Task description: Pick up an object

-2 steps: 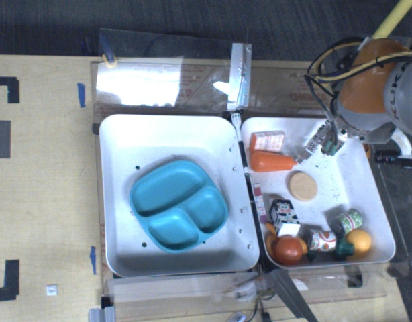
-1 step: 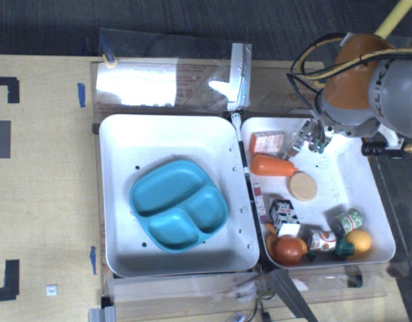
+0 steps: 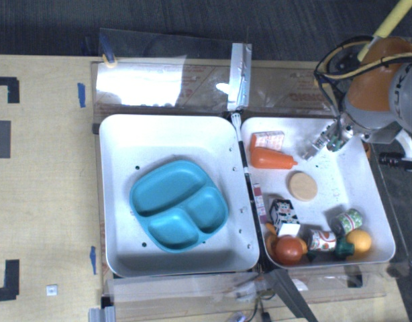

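The gripper [image 3: 325, 141] hovers at the right bin's [image 3: 377, 186] far side, beside the carrot [image 3: 272, 158]; whether its fingers are apart or together, I cannot tell.

The arm [image 3: 387, 92] ran off the view's right edge. The gripper [image 3: 327, 141], above the right bin [image 3: 374, 180] near its far right corner, was too small and blurred to read. At that bin's near edge, crowded items overlapped — the labels on the small cans [image 3: 333, 237] were illegible.
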### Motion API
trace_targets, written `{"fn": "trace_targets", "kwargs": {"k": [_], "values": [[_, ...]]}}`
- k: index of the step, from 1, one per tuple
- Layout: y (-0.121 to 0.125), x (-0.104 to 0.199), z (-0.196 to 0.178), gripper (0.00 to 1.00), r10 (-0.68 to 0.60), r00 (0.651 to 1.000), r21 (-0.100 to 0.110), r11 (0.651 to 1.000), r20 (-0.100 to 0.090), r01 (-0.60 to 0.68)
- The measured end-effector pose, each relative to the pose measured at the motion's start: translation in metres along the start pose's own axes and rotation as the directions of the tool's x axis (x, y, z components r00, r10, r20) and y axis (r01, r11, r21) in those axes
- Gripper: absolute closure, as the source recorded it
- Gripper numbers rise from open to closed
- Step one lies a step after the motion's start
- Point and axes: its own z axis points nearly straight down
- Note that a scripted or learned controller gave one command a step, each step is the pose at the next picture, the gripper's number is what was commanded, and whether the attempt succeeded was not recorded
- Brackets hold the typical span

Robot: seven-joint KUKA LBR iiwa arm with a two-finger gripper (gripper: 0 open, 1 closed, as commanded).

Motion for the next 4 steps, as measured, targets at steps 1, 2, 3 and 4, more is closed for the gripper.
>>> {"fn": "trace_targets", "kwargs": {"k": [1, 2, 3, 4], "values": [[0.026, 0.037, -0.001, 1.00, 0.036, 0.999, 0.001, 0.999, -0.005, -0.036], [0.026, 0.037, 0.000, 0.00, 0.036, 0.999, 0.003, 0.999, -0.006, -0.036], [0.046, 0.092, -0.100, 0.00, 0.300, 0.954, 0.001, 0.954, -0.003, -0.300], [0.076, 0.101, -0.138, 0.00, 0.228, 0.974, 0.001, 0.974, -0.003, -0.228]]}}
